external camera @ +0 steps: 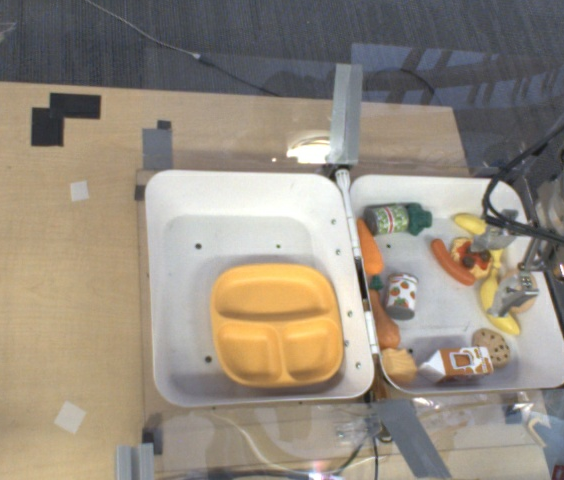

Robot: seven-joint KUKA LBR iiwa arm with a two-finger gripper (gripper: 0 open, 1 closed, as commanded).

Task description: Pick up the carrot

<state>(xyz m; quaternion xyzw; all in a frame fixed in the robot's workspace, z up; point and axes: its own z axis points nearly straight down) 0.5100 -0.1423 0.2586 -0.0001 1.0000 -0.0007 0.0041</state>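
Orange carrot (369,250), yellow tray (276,323), white bins (177,268), green bottle (398,218), yellow bananas (490,286).

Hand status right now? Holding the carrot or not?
Hand: open or shut cannot be told; over the right bin's right side by the banana, apart from the carrot.

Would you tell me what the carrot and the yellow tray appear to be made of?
The carrot looks like moulded plastic toy food: even orange, smooth, faintly shiny. The yellow tray also seems plastic, matte, with rounded moulded compartments and soft edges. Neither can be confirmed by look alone.
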